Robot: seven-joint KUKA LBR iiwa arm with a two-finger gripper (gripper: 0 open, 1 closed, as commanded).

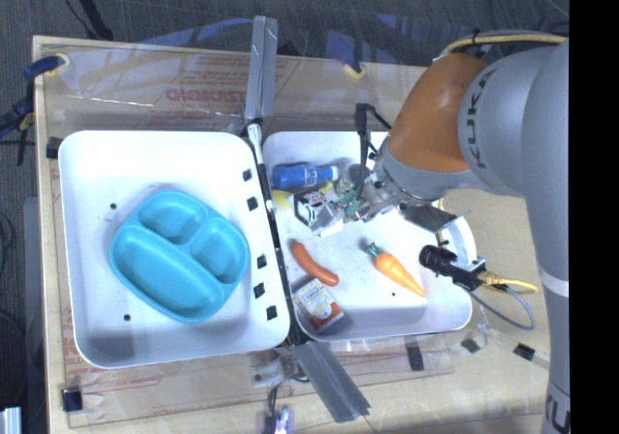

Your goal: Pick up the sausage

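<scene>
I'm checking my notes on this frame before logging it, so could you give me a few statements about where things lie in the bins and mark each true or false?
1. The sausage lies in the right bin. True.
2. The blue divided plate shares a bin with the carrot. False: the plate sits in the left bin, the carrot in the right one.
3. The end effector is clamped on the sausage. False: the sausage lies on the bin floor, apart from it.
4. A blue bottle lies near the right bin's far wall. True.
5. The carrot lies left of the sausage. False: it lies to its right.
</scene>
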